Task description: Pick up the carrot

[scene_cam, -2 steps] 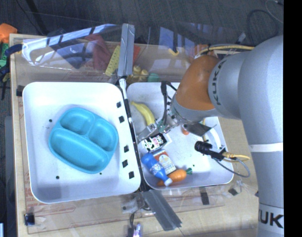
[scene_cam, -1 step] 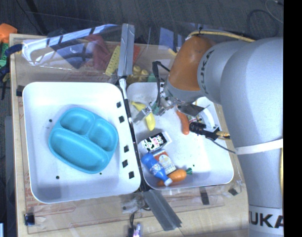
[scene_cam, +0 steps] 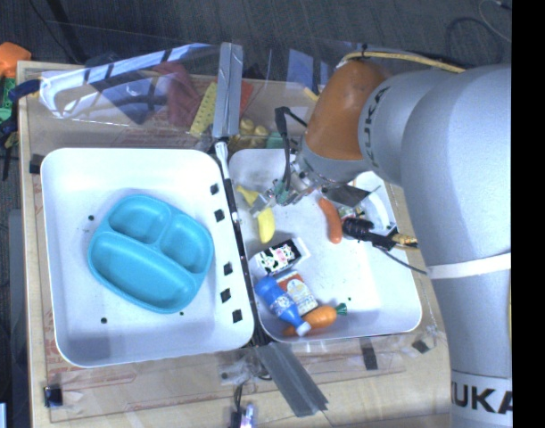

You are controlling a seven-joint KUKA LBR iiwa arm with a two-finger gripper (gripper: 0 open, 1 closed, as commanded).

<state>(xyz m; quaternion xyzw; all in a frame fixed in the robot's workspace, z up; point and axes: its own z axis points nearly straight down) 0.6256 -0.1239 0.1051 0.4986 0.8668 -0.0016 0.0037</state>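
Observation:
The carrot [scene_cam: 322, 316], orange with a green stub at its right end, lies near the front edge of the right bin [scene_cam: 392, 303]. It touches a blue bottle [scene_cam: 277, 300] on its left. My gripper [scene_cam: 283, 191] is low over the back left part of the same bin, well behind the carrot and apart from it. It hangs just above a yellow banana-shaped piece [scene_cam: 266, 225]. The grey arm with its orange band [scene_cam: 343, 119] covers the bin's back right part.
A red-orange sausage-like piece [scene_cam: 331, 220], a black-and-white cow-patterned block [scene_cam: 278, 258] and a red-labelled can [scene_cam: 298, 288] also lie in the right bin. A blue divided plate [scene_cam: 152, 251] sits in the left bin [scene_cam: 67, 328]. Clutter lies behind the bins.

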